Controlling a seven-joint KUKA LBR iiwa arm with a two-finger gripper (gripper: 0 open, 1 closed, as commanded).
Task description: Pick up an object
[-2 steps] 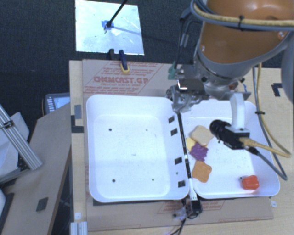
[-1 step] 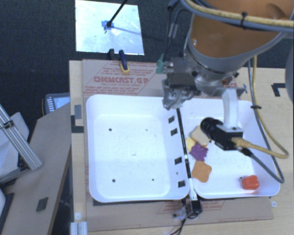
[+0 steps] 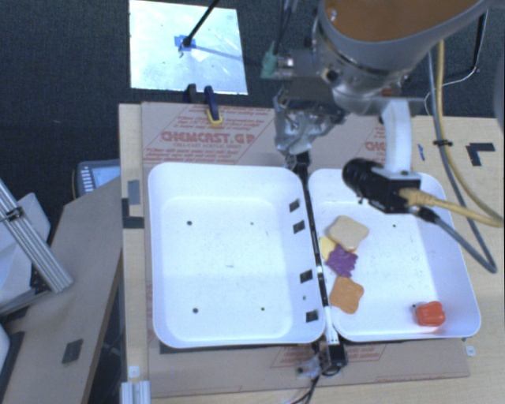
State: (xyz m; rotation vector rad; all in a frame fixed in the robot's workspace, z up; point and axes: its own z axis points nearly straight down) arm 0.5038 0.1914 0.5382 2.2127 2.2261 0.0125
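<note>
Looks like a robotics lab: grey KUKA arm with orange band [image 3: 394, 24] above two shallow white plastic bins [image 3: 229, 177], aluminium extrusion rail [image 3: 28, 237] left of them, loose cables.

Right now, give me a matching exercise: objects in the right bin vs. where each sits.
Objects:
1. tan piece
2. purple piece
3. orange piece
4. red-orange block

Places:
A. near front right corner of the right bin
B. middle of the stack by the divider
C. rear end of the stack
D. front end of the stack

Pairs: 1-C, 2-B, 3-D, 4-A
</note>
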